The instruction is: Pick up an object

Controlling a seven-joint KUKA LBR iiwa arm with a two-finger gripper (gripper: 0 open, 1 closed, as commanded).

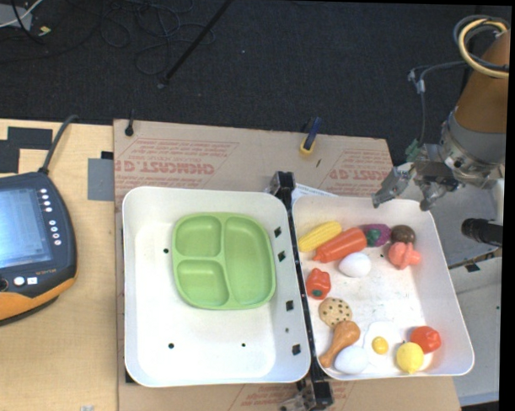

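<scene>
The grey arm with its orange band is cut off by the top right corner of the camera view, and its claw (412, 191) hangs over the far edge of the right white bin (453, 304), above bare cardboard rather than over any toy; two grey fingers splay apart with nothing between them, though their tips are small and blurred. In that bin lie plastic play foods: a yellow corn cob (320, 235) touching an orange carrot (340, 244) along the far side, a white egg (354, 264) just beside the carrot, a purple and green piece (375, 234) too small to name, a brown and pink lump (403, 248) near the far right corner, a red pepper (319, 283), a speckled cookie (334, 311), a tan drumstick (343, 337), a fried egg (378, 341), a yellow lemon (410, 357) and a red tomato (426, 338) toward the near right corner. The left white bin (144, 323) holds a green divided plate (223, 261). A tablet pendant (24, 247) is cut off at the counter's left edge.
</scene>
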